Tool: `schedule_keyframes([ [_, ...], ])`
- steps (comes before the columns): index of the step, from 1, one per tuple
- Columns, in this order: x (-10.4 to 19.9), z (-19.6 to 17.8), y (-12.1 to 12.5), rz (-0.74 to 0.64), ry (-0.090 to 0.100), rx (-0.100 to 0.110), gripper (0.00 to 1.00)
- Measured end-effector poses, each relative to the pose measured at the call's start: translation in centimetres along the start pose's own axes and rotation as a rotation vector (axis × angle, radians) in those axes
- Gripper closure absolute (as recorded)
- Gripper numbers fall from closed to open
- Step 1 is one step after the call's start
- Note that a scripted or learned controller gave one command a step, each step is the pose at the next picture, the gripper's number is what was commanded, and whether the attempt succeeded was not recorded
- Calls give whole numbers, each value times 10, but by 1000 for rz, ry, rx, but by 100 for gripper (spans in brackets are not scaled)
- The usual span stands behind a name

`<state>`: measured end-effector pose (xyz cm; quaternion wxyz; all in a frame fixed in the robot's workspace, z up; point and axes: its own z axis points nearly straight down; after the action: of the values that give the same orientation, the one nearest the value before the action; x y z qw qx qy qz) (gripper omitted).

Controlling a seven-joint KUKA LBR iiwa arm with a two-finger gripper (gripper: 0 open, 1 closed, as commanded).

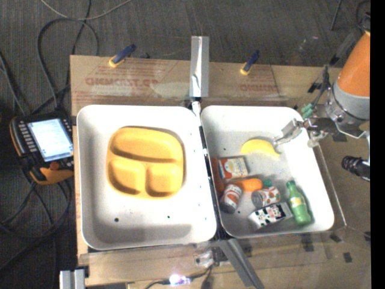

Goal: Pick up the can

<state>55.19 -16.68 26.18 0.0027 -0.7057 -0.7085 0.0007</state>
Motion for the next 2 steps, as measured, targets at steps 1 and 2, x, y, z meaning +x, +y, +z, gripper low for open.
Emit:
schedule_keyframes([
  [1,-24,167,-10,-22,1,-2,0],
  [2,-44,170,43,10,13,-12,0],
])
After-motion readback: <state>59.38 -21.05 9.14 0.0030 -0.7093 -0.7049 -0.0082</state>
